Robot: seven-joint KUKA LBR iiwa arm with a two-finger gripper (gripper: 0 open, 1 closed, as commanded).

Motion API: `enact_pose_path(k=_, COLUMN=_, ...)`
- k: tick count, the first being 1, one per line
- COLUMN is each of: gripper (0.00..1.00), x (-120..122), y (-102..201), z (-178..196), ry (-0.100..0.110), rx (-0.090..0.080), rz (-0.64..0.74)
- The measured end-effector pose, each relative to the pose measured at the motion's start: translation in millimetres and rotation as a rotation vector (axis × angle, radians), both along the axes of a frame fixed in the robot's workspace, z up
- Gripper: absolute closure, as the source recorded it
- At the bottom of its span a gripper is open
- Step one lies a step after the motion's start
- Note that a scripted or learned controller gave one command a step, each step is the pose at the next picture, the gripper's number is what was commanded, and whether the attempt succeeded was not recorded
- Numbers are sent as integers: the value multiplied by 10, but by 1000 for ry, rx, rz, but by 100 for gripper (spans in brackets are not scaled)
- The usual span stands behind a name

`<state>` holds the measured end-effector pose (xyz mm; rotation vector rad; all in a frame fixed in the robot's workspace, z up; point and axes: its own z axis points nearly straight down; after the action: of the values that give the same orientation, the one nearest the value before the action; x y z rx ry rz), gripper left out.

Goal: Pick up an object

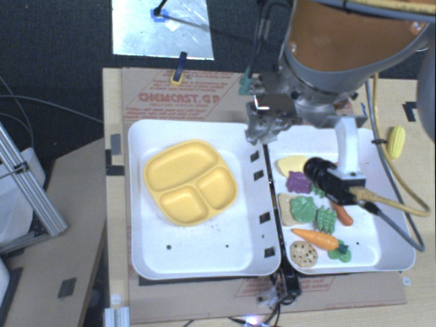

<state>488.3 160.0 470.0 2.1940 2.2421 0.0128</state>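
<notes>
White plastic makes up the two shallow bins that sit side by side on the desk (116, 264). Nearest the camera, in the right bin (388, 251), lies a round speckled cookie (303, 253), and just beyond it an orange carrot (319, 238) with a green top pointing right. Farther in come a pale cracker (286, 210) partly under a green leafy piece (304, 208), then a second green vegetable (325, 219) beside it, a small red-orange piece (342, 214), a purple bunch of grapes (298, 181) and a yellow slice (293, 164) at the bin's far side.

A black cylindrical tool (331, 180) with a white upright bracket (347, 148) hangs over the toys, tilted down toward the right, close above the grapes and the green vegetable; a tan cable (398, 203) runs off it to the right.

The left bin (170, 251) holds a yellow divided plate (190, 181) with three compartments, lying flat near the bin's middle.

Farther back, the arm (354, 39) comes in from the right, its orange band filling the upper corner and its grey wrist bent down over the ridge between the bins. The claw (262, 131) hangs at the far edge of that ridge; whether it is open or closed cannot be told from here, and nothing can be seen in it.

Beyond the bins lie brown cardboard (184, 97) with red lettering and a shiny metal sheet (162, 18).
</notes>
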Motion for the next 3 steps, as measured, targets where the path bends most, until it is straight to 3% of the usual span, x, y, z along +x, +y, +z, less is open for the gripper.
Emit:
enact_pose_path(k=1, gripper=100, x=-23, y=-471, z=-1274, ry=17, rx=-5, rz=-26)
enact_pose_path(k=2, gripper=100, x=-7, y=-442, z=-1106, ry=5, rx=-1, rz=-18)
enact_pose_path(k=3, gripper=100, x=442, y=-290, z=-917, ry=3, rx=-1, rz=-17)
